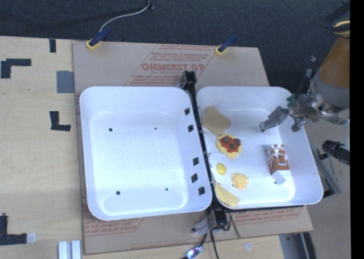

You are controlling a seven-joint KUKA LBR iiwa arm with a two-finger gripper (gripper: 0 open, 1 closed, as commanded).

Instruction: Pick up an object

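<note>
Gripper [280,119] over right bin [307,195], apparently open, holding nothing. Carton [277,159] just below it; pizza [228,145] nearer the divider.

Arm [335,76] cropped; grip perhaps unclear.

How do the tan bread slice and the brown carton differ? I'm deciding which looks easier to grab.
The bread slice is plain tan, rounded and lies flat by the divider; the brown carton is boxy, brown with white markings, and lies nearer the bin's right wall. The bread slice looks wider, the carton narrower. Both rest in the right bin, apart from the gripper.
</note>
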